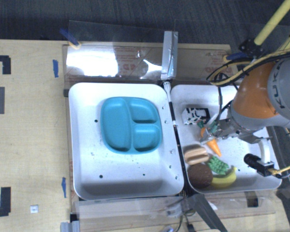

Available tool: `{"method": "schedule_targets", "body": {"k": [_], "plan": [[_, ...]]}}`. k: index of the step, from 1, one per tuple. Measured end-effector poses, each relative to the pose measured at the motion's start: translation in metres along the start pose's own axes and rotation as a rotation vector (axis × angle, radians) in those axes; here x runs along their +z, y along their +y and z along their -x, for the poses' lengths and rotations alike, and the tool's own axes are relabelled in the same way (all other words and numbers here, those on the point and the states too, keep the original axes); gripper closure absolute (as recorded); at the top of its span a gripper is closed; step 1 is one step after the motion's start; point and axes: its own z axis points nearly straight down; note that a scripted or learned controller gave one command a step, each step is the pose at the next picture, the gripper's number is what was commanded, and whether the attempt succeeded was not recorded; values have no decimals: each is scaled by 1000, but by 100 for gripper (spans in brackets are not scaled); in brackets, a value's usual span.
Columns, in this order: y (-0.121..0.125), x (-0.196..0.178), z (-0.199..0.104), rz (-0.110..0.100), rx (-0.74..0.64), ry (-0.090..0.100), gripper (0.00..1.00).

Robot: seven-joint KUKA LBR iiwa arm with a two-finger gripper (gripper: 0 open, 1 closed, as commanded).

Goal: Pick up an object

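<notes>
In the right bin (261,180), the gripper (213,132) is hovering just above a small orange carrot (213,146), its grip state unreadable; the carrot is looking light, rigid and slippery, best pinched across its thick middle.

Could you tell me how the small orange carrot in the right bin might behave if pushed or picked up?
The small orange toy carrot looks tapered and smooth, so it could slip from a pinch. Its round body may roll when nudged. The hot-dog toy lies close, so a push would probably shift that too.
</notes>
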Motion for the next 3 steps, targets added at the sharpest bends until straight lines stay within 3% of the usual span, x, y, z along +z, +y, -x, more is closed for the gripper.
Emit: {"method": "schedule_targets", "body": {"k": [1,2,3], "plan": [[120,-89,-13,-3,-137,3,100],[91,-192,-54,-1,-236,3,100],[72,-140,-106,-13,-522,9,100]]}}
